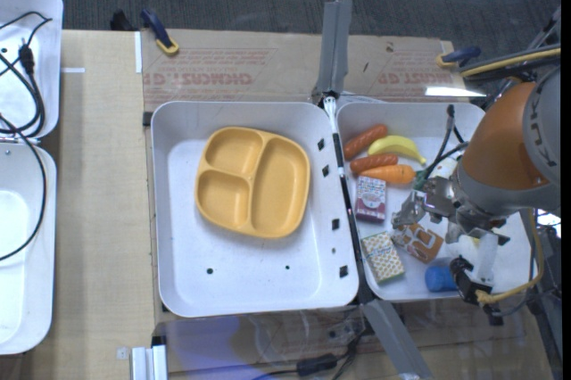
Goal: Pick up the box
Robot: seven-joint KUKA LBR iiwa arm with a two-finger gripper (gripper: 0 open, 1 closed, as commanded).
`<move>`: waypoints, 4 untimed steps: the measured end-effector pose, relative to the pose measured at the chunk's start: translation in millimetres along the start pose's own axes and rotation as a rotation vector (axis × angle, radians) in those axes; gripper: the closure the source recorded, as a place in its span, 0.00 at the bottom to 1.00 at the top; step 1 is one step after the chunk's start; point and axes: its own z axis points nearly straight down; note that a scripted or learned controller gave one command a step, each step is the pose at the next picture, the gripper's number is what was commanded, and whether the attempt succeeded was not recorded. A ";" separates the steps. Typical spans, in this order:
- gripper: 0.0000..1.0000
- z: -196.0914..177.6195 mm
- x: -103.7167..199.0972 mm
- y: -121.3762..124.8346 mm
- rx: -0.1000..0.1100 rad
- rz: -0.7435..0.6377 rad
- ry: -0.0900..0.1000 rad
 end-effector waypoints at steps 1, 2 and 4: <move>0.00 -71.5 61.1 11.7 -0.003 -0.035 -0.001; 0.00 27.9 5.7 4.5 -0.008 0.225 -0.002; 0.00 18.7 5.9 6.1 -0.010 0.229 0.000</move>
